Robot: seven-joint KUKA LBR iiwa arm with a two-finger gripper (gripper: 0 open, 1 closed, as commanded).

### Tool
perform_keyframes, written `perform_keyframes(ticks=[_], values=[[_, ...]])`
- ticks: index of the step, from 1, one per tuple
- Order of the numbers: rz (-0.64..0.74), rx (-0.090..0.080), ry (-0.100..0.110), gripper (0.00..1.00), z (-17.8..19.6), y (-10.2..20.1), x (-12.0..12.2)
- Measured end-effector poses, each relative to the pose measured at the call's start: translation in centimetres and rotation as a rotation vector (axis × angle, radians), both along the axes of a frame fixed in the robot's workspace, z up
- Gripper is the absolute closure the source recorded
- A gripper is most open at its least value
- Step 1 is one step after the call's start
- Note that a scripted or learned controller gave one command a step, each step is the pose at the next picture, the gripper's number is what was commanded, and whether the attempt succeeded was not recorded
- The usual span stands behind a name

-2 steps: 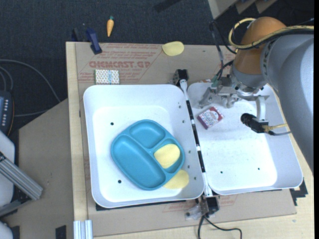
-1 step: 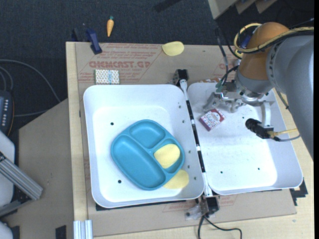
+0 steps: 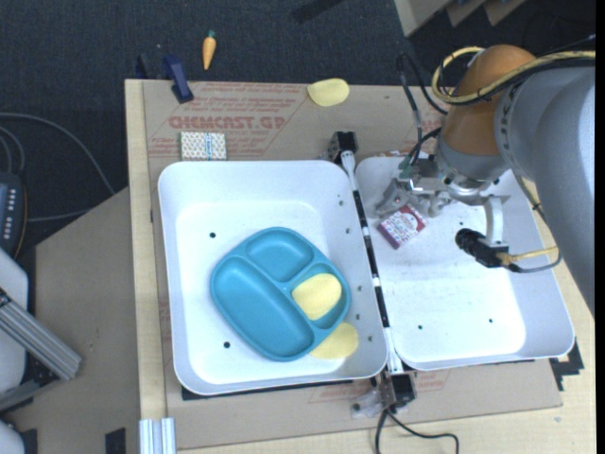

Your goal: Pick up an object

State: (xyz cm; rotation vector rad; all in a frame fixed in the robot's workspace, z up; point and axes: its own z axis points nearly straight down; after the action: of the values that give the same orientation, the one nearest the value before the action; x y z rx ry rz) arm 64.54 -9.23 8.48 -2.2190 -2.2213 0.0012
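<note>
While the grey arm reached in from the right, its claw hung low over the far left part of the right bin; whether it was parted or closed could not be told. Just beneath and beside it lay a small red-and-white packet on the bin floor. Across the divide, the left bin held a blue divided plate with a yellow piece in one compartment, another yellow piece just beside its rim, all on the counter
</note>
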Motion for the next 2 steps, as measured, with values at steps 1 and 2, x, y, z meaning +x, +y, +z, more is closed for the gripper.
perform_keyframes(ticks=[1,2], values=[[0.0,-0.001,-0.004,0.0,0.0,0.0,1.2],[-0.002,0.0,0.0,0.0,0.0,0.1,-1.3]])
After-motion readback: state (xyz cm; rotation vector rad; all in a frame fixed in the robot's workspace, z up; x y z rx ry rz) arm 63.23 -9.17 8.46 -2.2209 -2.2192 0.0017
